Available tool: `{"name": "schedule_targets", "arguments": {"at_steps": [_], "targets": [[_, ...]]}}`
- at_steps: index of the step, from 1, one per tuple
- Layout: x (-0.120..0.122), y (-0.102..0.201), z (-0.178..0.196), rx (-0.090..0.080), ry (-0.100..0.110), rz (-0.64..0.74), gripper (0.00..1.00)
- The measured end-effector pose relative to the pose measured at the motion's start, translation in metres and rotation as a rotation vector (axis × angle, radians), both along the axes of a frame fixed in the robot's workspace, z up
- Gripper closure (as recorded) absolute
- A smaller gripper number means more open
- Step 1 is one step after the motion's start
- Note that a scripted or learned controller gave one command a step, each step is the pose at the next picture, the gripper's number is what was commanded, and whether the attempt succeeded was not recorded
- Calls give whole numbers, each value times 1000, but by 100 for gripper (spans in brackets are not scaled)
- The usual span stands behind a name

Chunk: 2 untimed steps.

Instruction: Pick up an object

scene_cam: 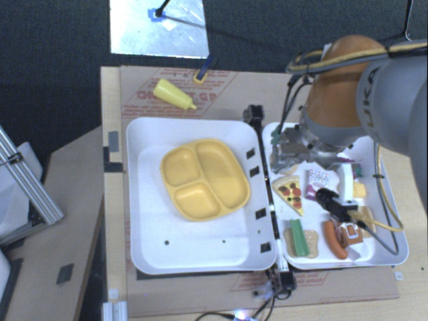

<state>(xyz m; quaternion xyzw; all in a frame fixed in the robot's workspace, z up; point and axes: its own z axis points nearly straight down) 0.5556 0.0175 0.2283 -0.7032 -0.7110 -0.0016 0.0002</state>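
In the camera view, the grey two-finger gripper is seen low over the right white bin, just above a toy pizza slice. A yellow divided plate lies in the left white bin.

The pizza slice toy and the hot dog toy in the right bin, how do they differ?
The pizza slice is a flat yellow wedge with dark dots; the hot dog is a rounded reddish-orange stick. The pizza slice lies near the bin's left wall, just below the end effector; the hot dog lies lower, toward the front edge, beside a black cable. Both lie in the right bin, free of the end effector.
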Motion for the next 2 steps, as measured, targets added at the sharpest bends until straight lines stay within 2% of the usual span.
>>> {"name": "schedule_targets", "arguments": {"at_steps": [1,2], "targets": [[24,51,3,0,-2,-1,100],[31,78,-4,-2,-1,-4,100]]}}
